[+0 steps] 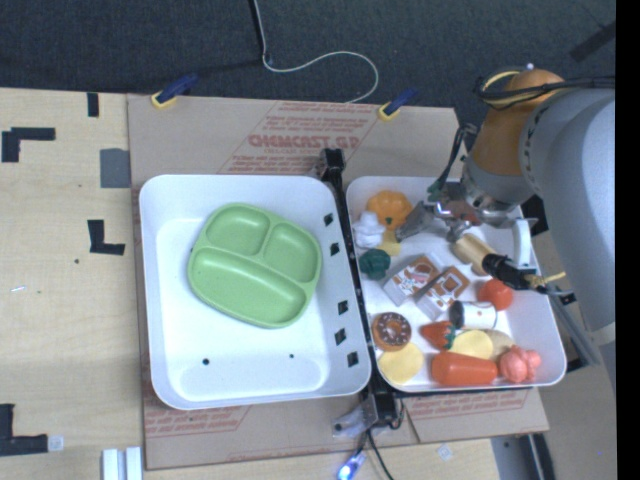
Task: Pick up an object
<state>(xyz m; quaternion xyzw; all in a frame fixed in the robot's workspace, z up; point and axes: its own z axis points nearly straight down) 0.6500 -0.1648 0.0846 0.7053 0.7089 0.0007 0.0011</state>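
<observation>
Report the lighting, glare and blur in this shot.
Camera view: even, soft light; the green plate throws a faint shadow on the left bin; mild glare whitens the right bin; the toys there look slightly soft; the arm near the right edge is large and blurred.

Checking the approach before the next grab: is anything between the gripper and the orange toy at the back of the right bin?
Nothing visible stands between them. The gripper hangs over the right bin, just right of the orange toy, with bare bin floor between.
</observation>
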